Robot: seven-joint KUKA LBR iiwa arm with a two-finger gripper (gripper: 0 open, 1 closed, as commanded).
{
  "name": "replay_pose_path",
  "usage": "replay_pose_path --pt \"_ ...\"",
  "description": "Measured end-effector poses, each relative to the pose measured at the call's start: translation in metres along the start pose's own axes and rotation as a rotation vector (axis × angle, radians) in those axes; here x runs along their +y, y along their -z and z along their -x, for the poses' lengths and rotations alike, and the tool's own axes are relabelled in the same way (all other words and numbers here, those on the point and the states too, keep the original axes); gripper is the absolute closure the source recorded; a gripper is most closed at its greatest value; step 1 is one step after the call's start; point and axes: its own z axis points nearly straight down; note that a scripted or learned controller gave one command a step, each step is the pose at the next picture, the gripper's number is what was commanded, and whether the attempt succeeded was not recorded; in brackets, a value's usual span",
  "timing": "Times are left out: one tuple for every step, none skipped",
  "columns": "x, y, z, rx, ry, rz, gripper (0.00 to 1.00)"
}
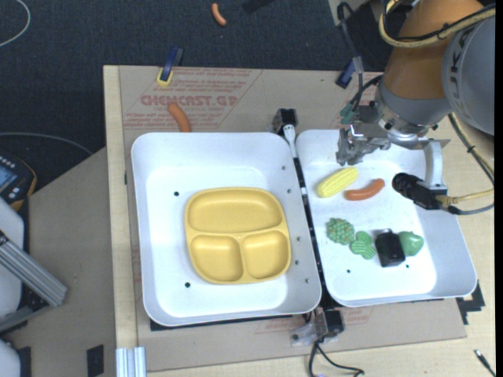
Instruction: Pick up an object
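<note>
Gripper point(350, 152) hovers just above the corn point(337, 182) in our right bin point(456, 269); finger state we cannot tell.

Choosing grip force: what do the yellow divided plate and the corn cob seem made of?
Yellow three-compartment plate: probably moulded plastic, matte, uniform colour, rounded edges. Yellow corn cob: likely toy plastic or rubber, slightly glossy; too small to be sure.
</note>
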Motion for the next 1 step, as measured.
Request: replay_pose_path --pt "-0.0087 0.0082 0.0029 0.001 -0.002 -0.004 1.0"
